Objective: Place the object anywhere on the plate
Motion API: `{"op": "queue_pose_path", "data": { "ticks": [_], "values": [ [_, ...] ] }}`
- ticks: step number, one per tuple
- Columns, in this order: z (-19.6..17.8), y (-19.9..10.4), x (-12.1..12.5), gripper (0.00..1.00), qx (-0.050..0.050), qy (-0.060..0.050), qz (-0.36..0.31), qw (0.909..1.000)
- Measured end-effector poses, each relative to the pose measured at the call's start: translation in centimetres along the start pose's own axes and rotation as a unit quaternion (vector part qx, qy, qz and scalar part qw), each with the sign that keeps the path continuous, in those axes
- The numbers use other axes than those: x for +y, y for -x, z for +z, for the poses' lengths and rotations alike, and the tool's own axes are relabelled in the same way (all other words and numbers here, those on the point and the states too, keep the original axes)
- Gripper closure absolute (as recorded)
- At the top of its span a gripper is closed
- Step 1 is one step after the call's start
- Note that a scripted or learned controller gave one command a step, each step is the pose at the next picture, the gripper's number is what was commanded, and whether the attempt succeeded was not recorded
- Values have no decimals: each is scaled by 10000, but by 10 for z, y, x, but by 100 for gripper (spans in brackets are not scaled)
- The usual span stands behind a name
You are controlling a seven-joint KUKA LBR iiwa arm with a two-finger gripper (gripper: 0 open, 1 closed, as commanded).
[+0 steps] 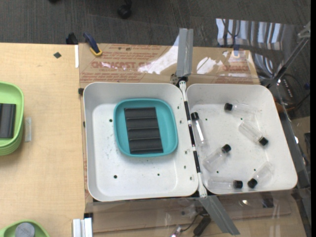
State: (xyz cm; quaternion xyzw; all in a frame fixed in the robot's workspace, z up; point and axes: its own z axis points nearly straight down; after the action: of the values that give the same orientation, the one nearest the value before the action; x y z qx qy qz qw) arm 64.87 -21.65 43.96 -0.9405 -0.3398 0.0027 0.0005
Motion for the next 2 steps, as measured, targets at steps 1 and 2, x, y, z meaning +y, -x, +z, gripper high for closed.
{"op": "queue_pose_path", "data": {
  "ticks": [1,2],
  "values": [
    [1,12,-6,0,-4,-9,413,9991],
    [0,2,5,0,3,2,479,9989]
  ]
}}
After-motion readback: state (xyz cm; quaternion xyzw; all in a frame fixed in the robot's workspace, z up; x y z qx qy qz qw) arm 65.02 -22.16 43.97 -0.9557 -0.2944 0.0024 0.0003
